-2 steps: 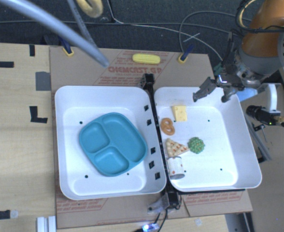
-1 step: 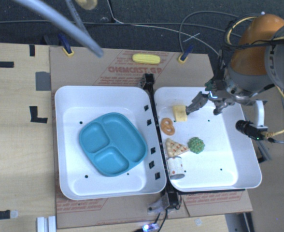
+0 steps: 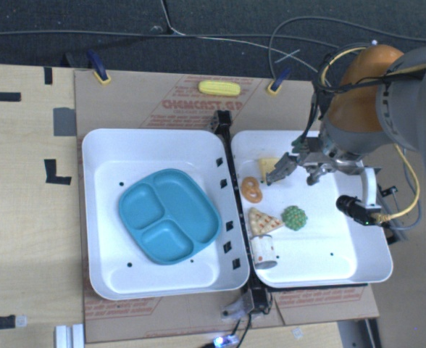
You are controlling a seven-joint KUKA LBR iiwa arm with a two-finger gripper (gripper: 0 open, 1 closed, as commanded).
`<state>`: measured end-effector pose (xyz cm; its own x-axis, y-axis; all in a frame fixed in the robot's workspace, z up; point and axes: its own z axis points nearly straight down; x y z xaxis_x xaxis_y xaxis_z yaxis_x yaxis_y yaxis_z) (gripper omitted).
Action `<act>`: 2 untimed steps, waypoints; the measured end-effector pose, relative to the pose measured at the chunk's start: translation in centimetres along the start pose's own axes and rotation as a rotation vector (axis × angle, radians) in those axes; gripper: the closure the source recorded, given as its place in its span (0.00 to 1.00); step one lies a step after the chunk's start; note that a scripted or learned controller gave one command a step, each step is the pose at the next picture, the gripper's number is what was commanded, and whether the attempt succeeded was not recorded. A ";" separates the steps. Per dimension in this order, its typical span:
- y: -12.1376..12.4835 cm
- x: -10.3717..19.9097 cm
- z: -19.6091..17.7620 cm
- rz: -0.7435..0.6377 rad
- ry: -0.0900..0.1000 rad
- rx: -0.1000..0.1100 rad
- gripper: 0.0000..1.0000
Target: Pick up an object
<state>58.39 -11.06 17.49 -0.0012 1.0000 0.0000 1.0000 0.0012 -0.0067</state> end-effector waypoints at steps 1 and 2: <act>-0.5 -0.1 6.4 0.000 0.000 0.001 0.00; -0.3 0.0 5.1 -0.002 0.000 -0.003 1.00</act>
